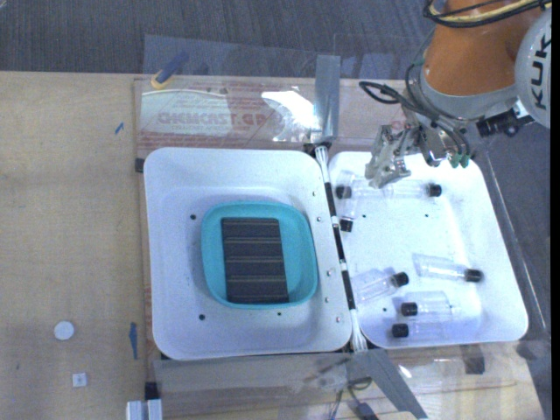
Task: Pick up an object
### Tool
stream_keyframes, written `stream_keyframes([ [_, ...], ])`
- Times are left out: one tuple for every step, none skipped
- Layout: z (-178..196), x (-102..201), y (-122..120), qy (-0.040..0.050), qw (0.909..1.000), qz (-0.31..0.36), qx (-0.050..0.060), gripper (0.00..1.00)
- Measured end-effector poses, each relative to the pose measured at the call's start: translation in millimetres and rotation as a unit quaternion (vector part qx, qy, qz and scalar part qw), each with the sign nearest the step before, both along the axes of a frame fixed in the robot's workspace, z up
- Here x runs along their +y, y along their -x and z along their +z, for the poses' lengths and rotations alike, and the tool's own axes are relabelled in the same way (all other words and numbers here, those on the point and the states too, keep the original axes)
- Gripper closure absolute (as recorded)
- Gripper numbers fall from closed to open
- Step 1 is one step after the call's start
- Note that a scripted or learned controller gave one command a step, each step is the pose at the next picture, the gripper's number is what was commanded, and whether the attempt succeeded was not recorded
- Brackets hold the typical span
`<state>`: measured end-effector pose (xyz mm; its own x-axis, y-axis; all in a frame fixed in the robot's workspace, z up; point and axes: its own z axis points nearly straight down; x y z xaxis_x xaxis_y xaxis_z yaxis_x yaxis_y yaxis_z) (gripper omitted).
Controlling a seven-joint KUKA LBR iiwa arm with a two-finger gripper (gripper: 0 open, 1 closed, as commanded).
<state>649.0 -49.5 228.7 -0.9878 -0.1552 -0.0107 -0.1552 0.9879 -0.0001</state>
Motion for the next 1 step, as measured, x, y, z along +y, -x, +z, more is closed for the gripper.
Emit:
stream_keyframes([
  [16.0, -40.4, -19.6, 0.0018, 0.9773, 0.212, -0.001, 1.00],
])
